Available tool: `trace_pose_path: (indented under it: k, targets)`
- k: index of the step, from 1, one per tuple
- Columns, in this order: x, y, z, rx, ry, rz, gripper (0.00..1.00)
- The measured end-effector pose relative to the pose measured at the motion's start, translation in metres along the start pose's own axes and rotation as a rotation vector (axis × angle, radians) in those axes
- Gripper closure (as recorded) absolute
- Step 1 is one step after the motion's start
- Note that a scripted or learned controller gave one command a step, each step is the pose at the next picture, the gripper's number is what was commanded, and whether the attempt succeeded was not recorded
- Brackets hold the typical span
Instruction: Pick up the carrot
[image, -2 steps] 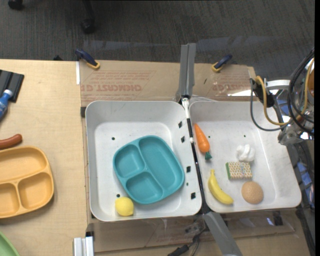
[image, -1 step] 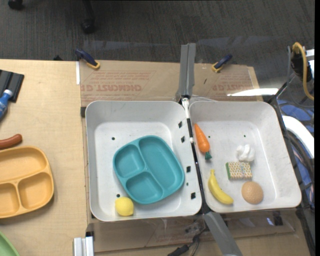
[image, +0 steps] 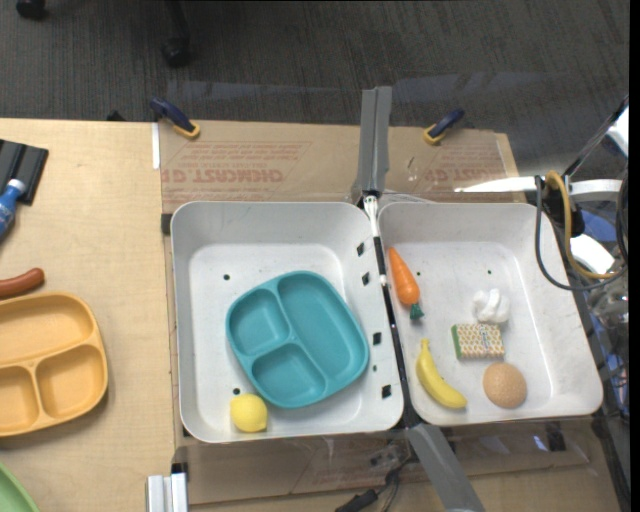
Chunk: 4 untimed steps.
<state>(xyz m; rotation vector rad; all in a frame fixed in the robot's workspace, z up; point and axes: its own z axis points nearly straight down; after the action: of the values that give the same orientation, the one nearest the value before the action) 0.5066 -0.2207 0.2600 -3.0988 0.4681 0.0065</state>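
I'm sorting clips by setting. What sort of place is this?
Probably a robotics lab bench: two white bins side by side, toy food such as a carrot and banana, and cardboard clamped down behind them.

Two white bins (image: 205, 240) (image: 470, 250) hold one teal divided plate (image: 295, 340), one yellow lemon (image: 249, 413), one carrot (image: 403, 277), one banana (image: 437, 378), one sponge (image: 478, 341), one small white lump (image: 489, 305) and one tan ball (image: 505, 385), with one orange tray (image: 45, 365) on the counter (image: 90, 200).
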Motion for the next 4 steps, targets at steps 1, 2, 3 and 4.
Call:
trace_pose_path:
  k: [1,2,3,4]
  targets:
    - [-0.008,0.001,0.056,-0.001,0.0,-0.096,1.0]
    - [-0.022,0.007,0.05,-0.001,0.0,0.12,1.0]
    - [-0.018,0.005,0.046,-0.001,0.004,-0.1,1.0]
    - [-0.017,0.002,0.038,0.007,0.004,-0.101,1.0]
